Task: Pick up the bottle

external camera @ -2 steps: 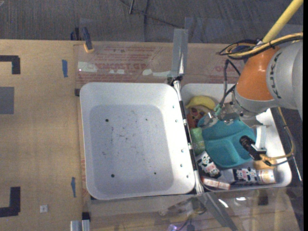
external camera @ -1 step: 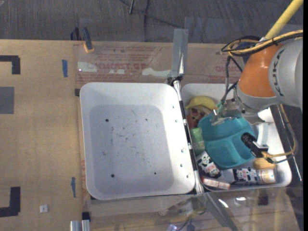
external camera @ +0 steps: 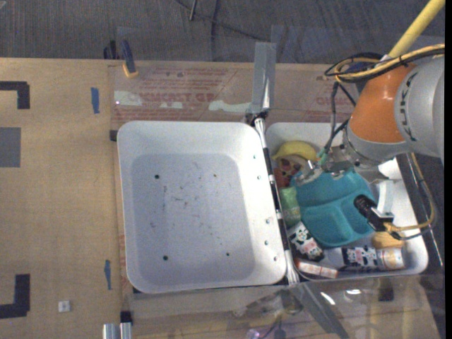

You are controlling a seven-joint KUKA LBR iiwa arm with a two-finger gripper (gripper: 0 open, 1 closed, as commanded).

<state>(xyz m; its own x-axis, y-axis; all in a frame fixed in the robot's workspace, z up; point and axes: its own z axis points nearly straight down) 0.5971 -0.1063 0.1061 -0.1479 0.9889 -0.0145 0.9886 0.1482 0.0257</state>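
The left bin (external camera: 191, 203) is sitting on the bench (external camera: 56, 189). In the right bin (external camera: 417, 260), a teal tray (external camera: 332, 207) is covering clutter. The bottle (external camera: 374, 258), its label unreadable, is lying along the near wall. "KUKA" is showing on the arm (external camera: 409, 111); its pincer is lying hidden, state unclear.

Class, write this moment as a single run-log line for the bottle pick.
arm: over right bin | gripper: low among clutter, fingers unclear | bottle: lying at near wall, untouched | left bin: white
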